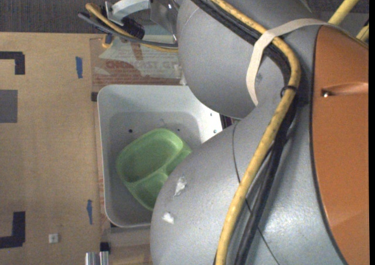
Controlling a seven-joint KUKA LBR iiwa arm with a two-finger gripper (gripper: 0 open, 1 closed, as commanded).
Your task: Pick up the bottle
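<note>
The grey arm (pixel 246 141) with its orange band (pixel 345 111) looms close to the camera and covers the right and middle of the view. Its wrist end, with a white ring, metal parts and yellow and black cables, reaches to the top of the view, where the gripper (pixel 153 7) sits above the far edge of a white bin (pixel 108 111). A pale green two-part dish (pixel 149 164) lies in this bin, partly hidden by the arm's lower link.
A brown cardboard sheet with red print (pixel 135 64) lies beside the bin's top edge. The tan bench (pixel 47 141) with black corner marks and blue tape bits spreads to the left.
</note>
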